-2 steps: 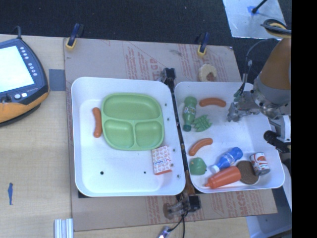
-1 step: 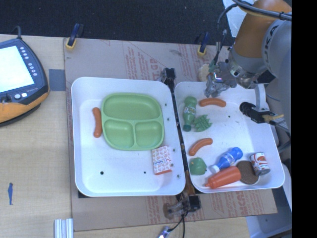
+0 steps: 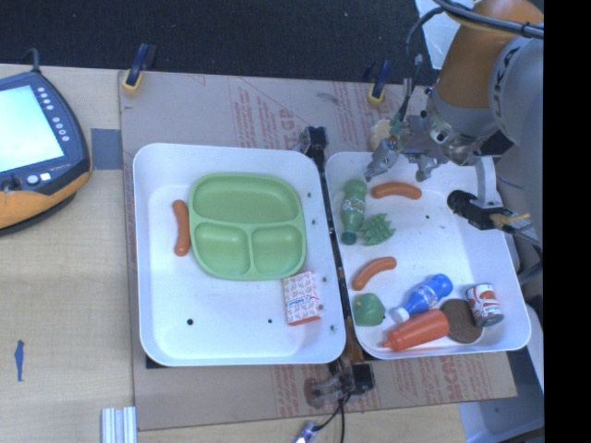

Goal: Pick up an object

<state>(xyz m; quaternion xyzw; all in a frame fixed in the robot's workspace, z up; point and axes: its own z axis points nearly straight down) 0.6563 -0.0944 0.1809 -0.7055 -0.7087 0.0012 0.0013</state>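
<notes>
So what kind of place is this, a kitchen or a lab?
Most likely a robotics lab bench: a robot arm over two white bins of toy food, plus a control pendant.

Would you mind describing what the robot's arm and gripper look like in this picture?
The arm is a thick, rounded grey body with a broad orange band above the wrist. Black cables loop over its top. The gripper is a small grey metal assembly with two thin fingers.

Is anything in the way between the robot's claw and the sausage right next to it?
Nothing visible is. The gripper hangs just above the top sausage in the right bin, with bare white floor around it. The green bottle lies off to its left side.
</notes>
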